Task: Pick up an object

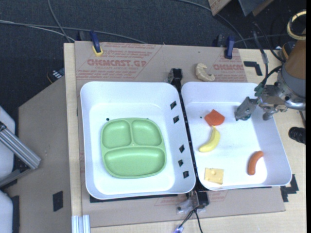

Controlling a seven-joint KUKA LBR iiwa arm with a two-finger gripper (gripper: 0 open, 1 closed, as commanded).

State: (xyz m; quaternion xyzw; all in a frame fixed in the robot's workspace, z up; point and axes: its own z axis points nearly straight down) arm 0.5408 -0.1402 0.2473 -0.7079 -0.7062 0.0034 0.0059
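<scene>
The claw (244,111) hangs over the far part of the right bin (272,178); whether it is released or clenched cannot be determined, and no object is seen between its fingers. In this bin lie an orange-red piece (214,118), a banana (210,141) just near of it, a yellow cheese block (214,175) at the near edge, and a sausage (254,162) toward the right. The left bin (92,130) holds a green divided tray (132,147).

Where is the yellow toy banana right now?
The yellow toy banana lies in the right white bin, near its left wall, just below the orange-red wedge-shaped block and above the yellow cheese-like square.
</scene>
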